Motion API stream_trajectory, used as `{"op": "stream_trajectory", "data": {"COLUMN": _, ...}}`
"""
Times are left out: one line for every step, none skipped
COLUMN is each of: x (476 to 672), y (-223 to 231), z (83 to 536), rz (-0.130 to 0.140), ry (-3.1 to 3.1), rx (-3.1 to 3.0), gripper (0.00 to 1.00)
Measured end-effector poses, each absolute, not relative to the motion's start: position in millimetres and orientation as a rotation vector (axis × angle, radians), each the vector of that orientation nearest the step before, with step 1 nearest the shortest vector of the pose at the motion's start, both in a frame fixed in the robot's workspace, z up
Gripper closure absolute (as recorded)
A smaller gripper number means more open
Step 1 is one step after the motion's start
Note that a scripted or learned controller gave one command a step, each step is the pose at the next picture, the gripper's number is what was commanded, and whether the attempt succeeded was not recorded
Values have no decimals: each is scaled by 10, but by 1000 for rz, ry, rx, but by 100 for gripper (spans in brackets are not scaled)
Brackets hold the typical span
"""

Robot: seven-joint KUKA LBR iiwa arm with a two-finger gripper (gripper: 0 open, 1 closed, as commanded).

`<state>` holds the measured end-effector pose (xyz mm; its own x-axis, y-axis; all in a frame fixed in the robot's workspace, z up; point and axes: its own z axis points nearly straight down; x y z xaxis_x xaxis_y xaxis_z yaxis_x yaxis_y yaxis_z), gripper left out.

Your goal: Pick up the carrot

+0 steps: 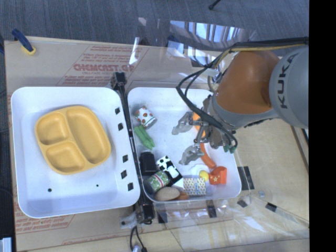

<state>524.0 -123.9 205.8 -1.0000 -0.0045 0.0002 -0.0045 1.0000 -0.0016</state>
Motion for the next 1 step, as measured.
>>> {"op": "stream_trajectory", "data": {"x": 5279, "y": -2105, "z": 1289, "rz": -1, "ry": -3134, "rx": 99, "gripper": 0}}
